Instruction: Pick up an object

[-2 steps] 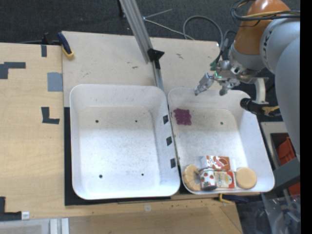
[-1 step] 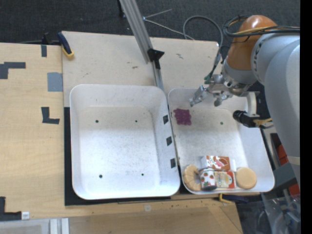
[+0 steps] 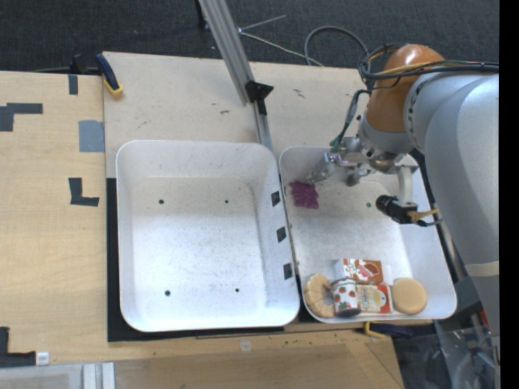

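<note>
While the gripper [image 3: 328, 166] hangs just beside the purple object [image 3: 305, 194], finger state indiscernible to us, we judge the approach underway; descent and closure remain.

No text, number or brand can be read anywhere. The red-and-white packet [image 3: 358, 284], at five o'clock in the right bin [image 3: 426, 254], bears printing too small to make out.

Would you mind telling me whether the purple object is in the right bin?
In: the purple object lies on the right bin's floor.
</note>
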Motion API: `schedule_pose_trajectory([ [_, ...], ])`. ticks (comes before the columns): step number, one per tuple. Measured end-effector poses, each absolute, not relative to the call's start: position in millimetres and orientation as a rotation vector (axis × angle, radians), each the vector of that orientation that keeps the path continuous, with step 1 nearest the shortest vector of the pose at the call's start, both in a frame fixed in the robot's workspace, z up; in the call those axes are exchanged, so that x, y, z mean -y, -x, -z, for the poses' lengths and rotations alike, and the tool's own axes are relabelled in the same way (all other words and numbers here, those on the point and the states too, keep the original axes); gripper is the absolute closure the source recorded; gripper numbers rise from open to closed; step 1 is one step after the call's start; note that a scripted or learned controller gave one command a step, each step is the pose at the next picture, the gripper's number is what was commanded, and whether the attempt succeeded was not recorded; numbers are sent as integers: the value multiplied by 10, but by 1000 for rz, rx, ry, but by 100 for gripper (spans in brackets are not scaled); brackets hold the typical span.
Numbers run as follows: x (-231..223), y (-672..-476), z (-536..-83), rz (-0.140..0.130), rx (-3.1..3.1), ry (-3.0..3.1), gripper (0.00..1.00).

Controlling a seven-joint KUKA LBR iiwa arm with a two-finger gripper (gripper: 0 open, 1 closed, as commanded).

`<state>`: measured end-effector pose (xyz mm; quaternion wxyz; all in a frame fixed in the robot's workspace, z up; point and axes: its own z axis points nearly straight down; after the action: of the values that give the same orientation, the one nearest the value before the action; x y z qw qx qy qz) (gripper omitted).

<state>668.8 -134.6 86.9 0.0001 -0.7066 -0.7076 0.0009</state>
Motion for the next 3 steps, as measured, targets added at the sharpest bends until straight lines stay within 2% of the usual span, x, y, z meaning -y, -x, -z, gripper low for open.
schedule_pose_trajectory([
  [1, 1340, -6698, -1000, -2, 2227, 2219, 100],
  [3, 1286, -6721, -1878, 4, 2226, 2221, 100],
])
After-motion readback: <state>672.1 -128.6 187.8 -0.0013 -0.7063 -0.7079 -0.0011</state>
